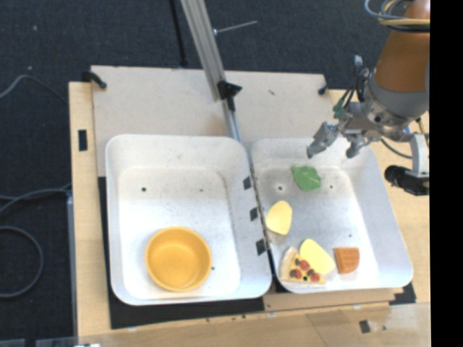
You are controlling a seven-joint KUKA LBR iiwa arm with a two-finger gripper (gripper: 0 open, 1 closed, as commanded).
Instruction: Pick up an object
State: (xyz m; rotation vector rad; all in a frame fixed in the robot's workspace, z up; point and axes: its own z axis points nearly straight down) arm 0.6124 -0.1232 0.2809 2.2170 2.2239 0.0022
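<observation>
Dark carpet surrounds a pale wooden bench [83, 194] bearing two shallow white bins side by side. Nearest in the left bin [173, 165] sits a yellow bowl [178, 258]. Along the right bin's [383, 223] near edge lie a pizza slice [299, 267], a yellow wedge [316, 256] overlapping it, and an orange block [346, 259]. Farther back rests a pale yellow piece [279, 217], then a green piece [307, 178]. Above the far rim hangs the gripper [337, 146], jaws spread apart and holding nothing, near the green piece but not touching it. A metal pole [206, 49] rises behind.
</observation>
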